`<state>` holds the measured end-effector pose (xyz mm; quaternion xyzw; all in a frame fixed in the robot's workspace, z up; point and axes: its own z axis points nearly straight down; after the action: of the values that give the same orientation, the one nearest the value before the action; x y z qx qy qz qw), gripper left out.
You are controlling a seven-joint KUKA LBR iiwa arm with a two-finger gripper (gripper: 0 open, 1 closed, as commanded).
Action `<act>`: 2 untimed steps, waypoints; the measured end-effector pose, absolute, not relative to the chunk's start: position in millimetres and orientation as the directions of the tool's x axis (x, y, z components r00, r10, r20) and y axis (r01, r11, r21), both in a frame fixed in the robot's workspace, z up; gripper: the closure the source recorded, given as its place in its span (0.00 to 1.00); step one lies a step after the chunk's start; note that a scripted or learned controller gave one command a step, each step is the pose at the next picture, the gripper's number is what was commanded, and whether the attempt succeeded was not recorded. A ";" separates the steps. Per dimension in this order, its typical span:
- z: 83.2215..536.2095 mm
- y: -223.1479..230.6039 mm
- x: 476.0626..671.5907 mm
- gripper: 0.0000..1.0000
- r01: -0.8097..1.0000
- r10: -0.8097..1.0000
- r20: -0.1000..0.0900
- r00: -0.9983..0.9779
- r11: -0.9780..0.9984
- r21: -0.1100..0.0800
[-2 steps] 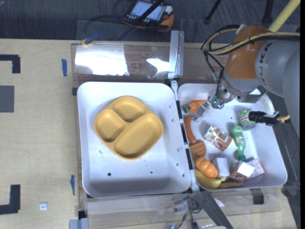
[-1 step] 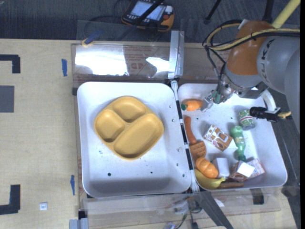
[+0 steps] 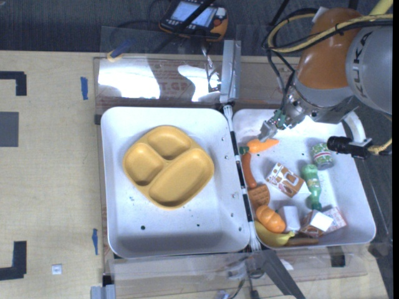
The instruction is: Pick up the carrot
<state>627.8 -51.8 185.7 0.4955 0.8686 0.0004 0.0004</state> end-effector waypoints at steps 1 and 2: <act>185.5 -52.1 627.7 0.00 0.861 0.861 0.000 -0.508 0.508 0.001; 86.6 -111.5 645.1 0.00 0.811 0.811 -0.004 -0.584 0.584 0.004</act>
<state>645.1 -111.5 86.6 0.4558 0.8901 0.0010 0.0026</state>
